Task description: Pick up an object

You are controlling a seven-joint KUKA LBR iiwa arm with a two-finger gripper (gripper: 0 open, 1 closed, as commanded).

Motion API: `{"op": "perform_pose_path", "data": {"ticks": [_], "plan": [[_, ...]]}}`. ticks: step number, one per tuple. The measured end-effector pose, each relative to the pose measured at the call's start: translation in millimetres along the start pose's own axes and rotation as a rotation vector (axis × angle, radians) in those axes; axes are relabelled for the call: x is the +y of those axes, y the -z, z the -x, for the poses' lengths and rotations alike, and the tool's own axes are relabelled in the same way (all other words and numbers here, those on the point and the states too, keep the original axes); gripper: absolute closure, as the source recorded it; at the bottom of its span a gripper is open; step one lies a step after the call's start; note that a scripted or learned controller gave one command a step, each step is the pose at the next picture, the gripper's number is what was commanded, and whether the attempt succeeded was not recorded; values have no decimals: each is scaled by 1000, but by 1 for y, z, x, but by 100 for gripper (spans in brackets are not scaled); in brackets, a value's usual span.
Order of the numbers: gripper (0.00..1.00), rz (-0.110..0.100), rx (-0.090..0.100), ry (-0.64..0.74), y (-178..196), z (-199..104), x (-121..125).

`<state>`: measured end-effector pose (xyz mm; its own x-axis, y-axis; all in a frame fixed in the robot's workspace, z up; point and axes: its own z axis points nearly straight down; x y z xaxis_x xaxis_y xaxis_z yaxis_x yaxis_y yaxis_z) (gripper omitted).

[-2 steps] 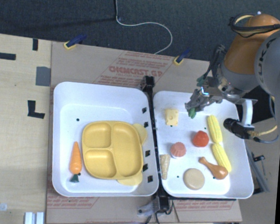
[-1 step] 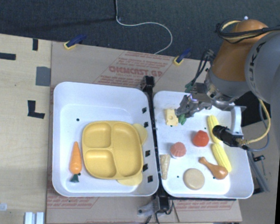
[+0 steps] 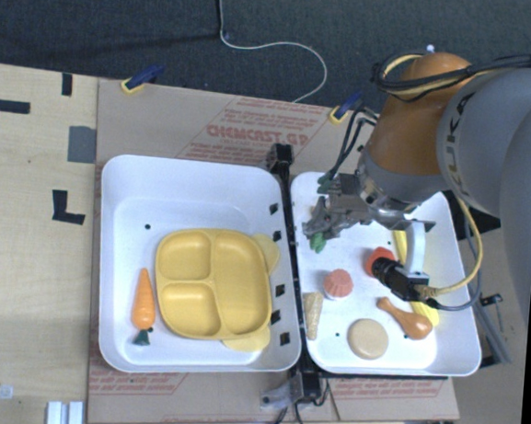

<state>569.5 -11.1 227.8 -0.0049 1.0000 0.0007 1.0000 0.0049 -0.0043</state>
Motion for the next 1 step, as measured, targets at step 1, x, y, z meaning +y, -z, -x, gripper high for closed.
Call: {"op": "perform_pose_path", "data": {"ticks": [1], "plan": [[100, 1, 0, -2, 5, -38, -15]]}}
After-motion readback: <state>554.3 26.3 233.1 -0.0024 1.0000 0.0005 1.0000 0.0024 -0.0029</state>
